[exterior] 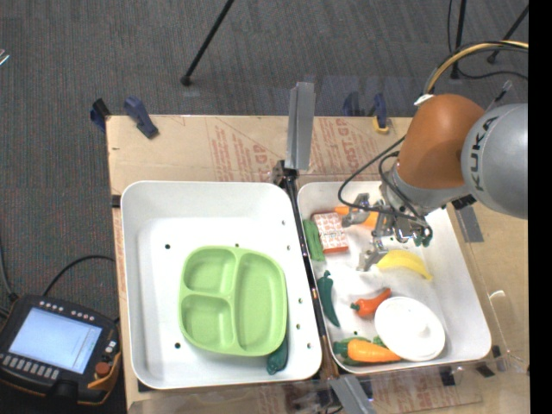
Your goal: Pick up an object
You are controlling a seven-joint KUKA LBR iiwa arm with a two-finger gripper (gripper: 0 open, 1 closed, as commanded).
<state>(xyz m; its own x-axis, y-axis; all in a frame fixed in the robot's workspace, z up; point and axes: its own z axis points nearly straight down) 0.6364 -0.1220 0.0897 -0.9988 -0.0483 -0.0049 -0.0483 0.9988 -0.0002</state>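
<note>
Reaching in from the right, the grey KUKA arm (483, 158) with its orange band was seen above the right-hand white bin (470, 304), its gripper (384, 244) lowered over the bin's upper middle. The state of the jaws could not be told; no object was seen between them.

The left-hand white bin (147, 274) was noted beside it, the two touching along their inner walls. A green three-compartment tray (233, 298) was seen lying flat in its lower middle, with a dark green vegetable (277, 360) tucked just under the tray's lower right corner.

In the right bin, a round white lid or plate (410, 328) was recorded in the lower right part. A yellow banana (404, 264) was seen just right of the gripper, very near it; contact could not be judged. A red-and-white packet (331, 232) was noted to the gripper's left, with a green item (314, 241) along the bin's left wall. A dark green pepper (328, 298) was seen below that, a red pepper (373, 303) near the lid's upper left edge, and an orange carrot (373, 351) at the bottom wall.

A teach pendant (56, 348) was noted on the floor at lower left.
</note>
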